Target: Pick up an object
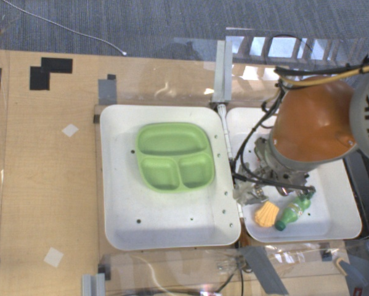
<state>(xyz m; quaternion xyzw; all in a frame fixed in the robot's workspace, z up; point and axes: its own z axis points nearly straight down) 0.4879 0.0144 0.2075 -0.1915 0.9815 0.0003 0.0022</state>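
Note:
The arm's orange band (pixel 310 125) and grey wrist hang low over the right bin (pixel 341 227). The gripper (pixel 258 193) reaches down near that bin's left wall, and the wrist and cables hide its fingers. Just below it a yellow corn-like toy (pixel 266 214) lies on the bin floor. A green bottle (pixel 293 212) lies tilted beside the toy, to its right. Nothing shows as held.
The left bin (pixel 119 227) holds a green divided plate (pixel 174 156) with three compartments. A metal divider post (pixel 222 73) stands between the bins at the back. Black cables loop around the wrist. Tan benchtop stretches to the left.

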